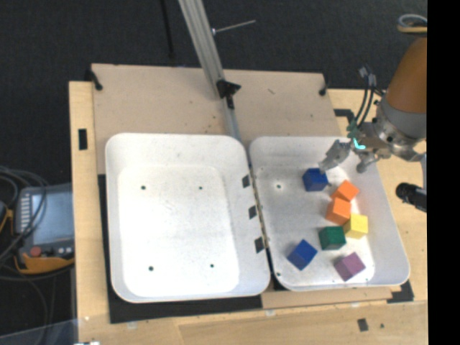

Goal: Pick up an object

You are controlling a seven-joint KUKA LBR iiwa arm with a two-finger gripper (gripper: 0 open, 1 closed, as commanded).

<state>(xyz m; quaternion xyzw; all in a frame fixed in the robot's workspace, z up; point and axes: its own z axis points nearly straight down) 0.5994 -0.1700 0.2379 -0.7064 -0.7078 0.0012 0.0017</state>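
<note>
Metal two-finger gripper (349, 155) hangs spread, holding nothing; small blue cube (314, 180) sits just beside its left fingertip (333, 154). Misaligned descent could knock it away.

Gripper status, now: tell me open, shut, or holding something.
Gripper: open, holding nothing, poised above the right bin near a blue cube.

A robotics lab: a tan wooden tabletop (287, 92) with two shallow white plastic bins (180, 146), an aluminium camera mast (205, 38), and a grey control pendant (43, 218).
</note>
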